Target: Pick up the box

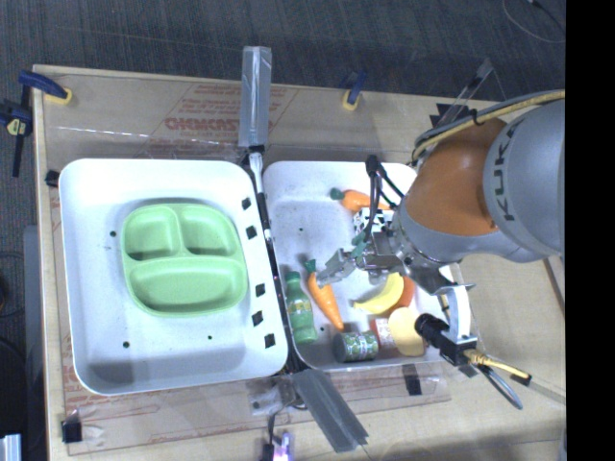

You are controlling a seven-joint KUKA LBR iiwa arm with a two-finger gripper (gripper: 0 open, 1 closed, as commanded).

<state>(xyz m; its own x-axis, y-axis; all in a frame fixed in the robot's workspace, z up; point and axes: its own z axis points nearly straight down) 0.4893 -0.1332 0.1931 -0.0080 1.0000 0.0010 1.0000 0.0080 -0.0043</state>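
My gripper (336, 265) hangs low over the middle of the right bin (298, 195), just above the top end of an orange carrot (327, 303). Nothing shows in its grasp. A black-and-white patterned item (369, 223) peeks out from under the wrist; it may be the box, but most of it is hidden by the arm. A small red-and-white packet (385, 329) lies near the bin's front, partly under a banana (382, 294).
The right bin also holds a green bottle (301, 308), a green can (357, 346), a yellow round piece (407, 339) and a second carrot (356, 200). A green divided tray (183, 257) lies in the left bin (86, 190). The arm covers the right bin's right side.
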